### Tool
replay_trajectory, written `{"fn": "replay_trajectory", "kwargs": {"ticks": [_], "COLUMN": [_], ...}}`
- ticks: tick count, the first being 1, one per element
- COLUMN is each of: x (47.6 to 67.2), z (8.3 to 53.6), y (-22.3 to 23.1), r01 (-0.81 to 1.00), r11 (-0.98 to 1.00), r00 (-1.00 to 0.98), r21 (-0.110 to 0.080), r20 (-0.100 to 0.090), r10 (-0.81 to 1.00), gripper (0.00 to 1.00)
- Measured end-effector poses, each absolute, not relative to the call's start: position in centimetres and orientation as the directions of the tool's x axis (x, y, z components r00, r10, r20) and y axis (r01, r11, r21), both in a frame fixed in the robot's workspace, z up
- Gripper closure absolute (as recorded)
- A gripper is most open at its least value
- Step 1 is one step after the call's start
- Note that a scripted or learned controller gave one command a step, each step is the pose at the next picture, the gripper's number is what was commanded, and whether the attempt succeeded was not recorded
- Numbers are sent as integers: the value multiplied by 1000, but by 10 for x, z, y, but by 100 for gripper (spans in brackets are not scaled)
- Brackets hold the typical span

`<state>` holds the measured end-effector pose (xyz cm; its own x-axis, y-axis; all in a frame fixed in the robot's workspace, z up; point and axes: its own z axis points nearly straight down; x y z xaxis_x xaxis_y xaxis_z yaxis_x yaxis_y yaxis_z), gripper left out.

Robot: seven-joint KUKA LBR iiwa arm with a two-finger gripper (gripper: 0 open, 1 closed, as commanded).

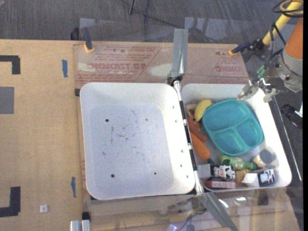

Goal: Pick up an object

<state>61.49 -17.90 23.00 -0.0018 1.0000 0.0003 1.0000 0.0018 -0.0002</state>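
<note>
The right bin (pixel 281 143) holds a teal divided plate (pixel 233 127) lying tilted over other items. A yellow banana (pixel 202 109) sits at the plate's upper left, and an orange carrot (pixel 198 141) lies along the bin's left wall. Small packets and a black-and-white box (pixel 220 171) crowd the bin's front edge, beside a green piece (pixel 239 163). My gripper (pixel 256 93) hangs over the bin's far right corner, just beyond the plate's top edge. It is open, with nothing between its fingers (pixel 244 93).
The left bin (pixel 130 138) stands beside the right one, with a metal divider post (pixel 179 57) between them at the back. Cables and the arm's orange band (pixel 294 42) fill the upper right. Brown board lies to the left.
</note>
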Motion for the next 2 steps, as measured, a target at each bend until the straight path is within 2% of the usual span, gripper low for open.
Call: {"fn": "replay_trajectory", "kwargs": {"ticks": [1, 2], "x": [621, 577], "z": [96, 97], "y": [-140, -124], "r01": [1000, 998], "r11": [-11, -49], "r00": [11, 49], "r21": [4, 35], "r20": [-1, -6], "r10": [1000, 999], "gripper": [0, 0]}}
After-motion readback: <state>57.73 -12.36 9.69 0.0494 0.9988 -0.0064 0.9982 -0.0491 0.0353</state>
